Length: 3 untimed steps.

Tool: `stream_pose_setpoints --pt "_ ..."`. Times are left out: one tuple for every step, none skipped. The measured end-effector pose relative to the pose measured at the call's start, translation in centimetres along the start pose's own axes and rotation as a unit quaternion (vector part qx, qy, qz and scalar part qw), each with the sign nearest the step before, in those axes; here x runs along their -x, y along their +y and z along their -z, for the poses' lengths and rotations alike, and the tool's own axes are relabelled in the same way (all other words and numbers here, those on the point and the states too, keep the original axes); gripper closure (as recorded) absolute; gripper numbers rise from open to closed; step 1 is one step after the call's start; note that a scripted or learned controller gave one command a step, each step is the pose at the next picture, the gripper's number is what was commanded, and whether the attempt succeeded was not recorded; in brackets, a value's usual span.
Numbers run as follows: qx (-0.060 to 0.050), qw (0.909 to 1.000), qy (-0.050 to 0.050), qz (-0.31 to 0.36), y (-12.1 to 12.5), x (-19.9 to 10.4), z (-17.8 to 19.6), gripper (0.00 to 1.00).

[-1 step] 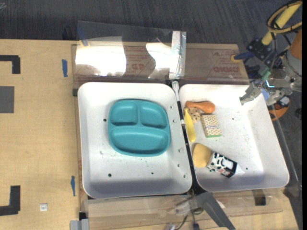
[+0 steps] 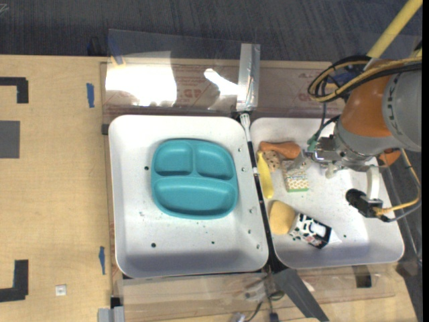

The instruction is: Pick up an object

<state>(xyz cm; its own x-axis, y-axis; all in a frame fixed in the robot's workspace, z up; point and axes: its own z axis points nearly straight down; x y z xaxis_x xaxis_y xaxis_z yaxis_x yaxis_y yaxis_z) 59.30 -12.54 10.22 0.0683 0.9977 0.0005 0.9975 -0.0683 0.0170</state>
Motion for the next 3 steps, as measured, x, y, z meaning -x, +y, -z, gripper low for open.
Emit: stream_pose_setpoints --pt "-0.006 0.9991 0.000 0.042 0.1 -3.5 -1.5 0.00" --pt "-0.003 0.9991 -0.001 0.041 0.2 -3.4 -0.3 1.00" --pt "-0.005 0.9987 0.001 -0.050 4.4 -10.8 8.6 1.00"
